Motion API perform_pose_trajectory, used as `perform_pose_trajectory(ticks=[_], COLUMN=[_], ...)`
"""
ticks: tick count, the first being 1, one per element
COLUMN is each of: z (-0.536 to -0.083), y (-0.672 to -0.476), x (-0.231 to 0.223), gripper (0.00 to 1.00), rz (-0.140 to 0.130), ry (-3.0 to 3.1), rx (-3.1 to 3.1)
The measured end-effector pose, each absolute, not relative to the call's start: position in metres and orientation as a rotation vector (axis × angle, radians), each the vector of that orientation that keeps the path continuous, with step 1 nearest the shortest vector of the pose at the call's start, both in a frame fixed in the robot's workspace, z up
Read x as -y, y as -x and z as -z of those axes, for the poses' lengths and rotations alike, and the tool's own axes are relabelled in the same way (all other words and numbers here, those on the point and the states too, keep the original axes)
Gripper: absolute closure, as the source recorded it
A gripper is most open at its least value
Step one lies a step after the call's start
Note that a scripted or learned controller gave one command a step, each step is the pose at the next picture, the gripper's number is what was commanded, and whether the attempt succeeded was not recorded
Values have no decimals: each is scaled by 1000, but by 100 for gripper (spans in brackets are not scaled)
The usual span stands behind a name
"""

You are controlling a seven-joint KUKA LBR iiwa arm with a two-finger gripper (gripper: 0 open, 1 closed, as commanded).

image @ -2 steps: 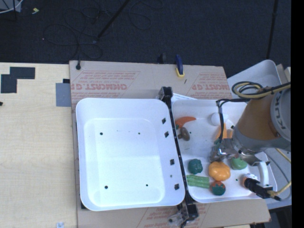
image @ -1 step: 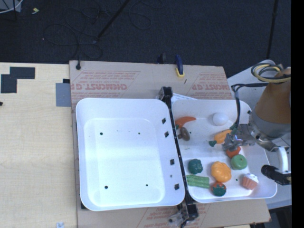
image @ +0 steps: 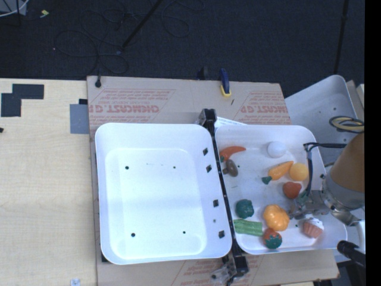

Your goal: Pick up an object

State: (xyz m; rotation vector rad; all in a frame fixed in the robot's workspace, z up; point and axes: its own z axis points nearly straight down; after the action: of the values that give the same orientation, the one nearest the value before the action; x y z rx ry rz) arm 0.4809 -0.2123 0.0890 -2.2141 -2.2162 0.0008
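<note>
Orange-yellow toy pepper (image: 275, 217) in right bin (image: 256, 137), lower middle, just left of gripper (image: 305, 208). Gripper low at bin's right side; finger spread not discernible. Red tomato (image: 291, 189) just above gripper, similarly close.

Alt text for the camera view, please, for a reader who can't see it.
The grey arm's claw reaches in from the right over the right bin, among toy foods: an orange pepper, a white ball, a green cucumber. The left bin sits beside it.
</note>
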Motion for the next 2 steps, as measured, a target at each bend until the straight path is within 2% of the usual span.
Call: perform_pose_trajectory(ticks=[1, 2], z=[-143, -87], y=[-551, -636], x=[142, 106], gripper=[100, 100], rz=[6, 6], ry=[2215, 2218], rx=[2232, 2229])
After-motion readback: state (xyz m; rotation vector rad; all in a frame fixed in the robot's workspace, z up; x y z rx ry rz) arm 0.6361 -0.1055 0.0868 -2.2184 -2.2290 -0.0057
